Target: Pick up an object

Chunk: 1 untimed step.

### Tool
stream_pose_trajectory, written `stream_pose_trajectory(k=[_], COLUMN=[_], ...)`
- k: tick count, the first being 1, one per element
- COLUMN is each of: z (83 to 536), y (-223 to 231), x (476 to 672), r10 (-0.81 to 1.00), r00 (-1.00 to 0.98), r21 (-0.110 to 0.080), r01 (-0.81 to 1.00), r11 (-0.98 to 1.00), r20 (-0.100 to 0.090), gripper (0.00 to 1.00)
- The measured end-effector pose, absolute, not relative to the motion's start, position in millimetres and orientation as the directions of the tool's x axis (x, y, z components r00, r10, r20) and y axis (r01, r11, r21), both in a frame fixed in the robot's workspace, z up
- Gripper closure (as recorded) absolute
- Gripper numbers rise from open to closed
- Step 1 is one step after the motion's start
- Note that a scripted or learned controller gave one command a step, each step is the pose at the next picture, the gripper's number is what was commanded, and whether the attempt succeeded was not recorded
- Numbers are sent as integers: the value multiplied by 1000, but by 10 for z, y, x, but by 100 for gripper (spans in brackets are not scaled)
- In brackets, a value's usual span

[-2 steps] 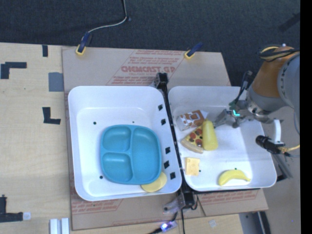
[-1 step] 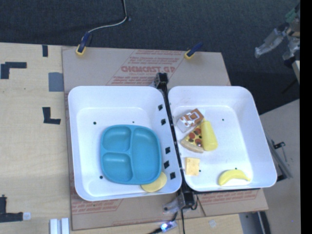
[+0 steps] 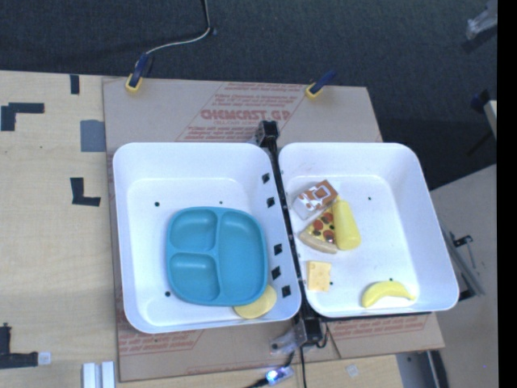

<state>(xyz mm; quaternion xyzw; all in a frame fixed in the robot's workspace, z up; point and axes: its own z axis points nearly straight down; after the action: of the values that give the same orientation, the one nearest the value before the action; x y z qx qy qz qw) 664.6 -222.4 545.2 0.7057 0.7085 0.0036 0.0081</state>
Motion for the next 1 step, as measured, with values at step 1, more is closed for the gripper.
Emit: stream_pose_trajectory(k=[1], z=[5453], y=[-2224], x=[6652], r10=[1000], r00=[-3], r21=[2], r01=[1000], r11=[3], r20=[-4], gripper=[100])
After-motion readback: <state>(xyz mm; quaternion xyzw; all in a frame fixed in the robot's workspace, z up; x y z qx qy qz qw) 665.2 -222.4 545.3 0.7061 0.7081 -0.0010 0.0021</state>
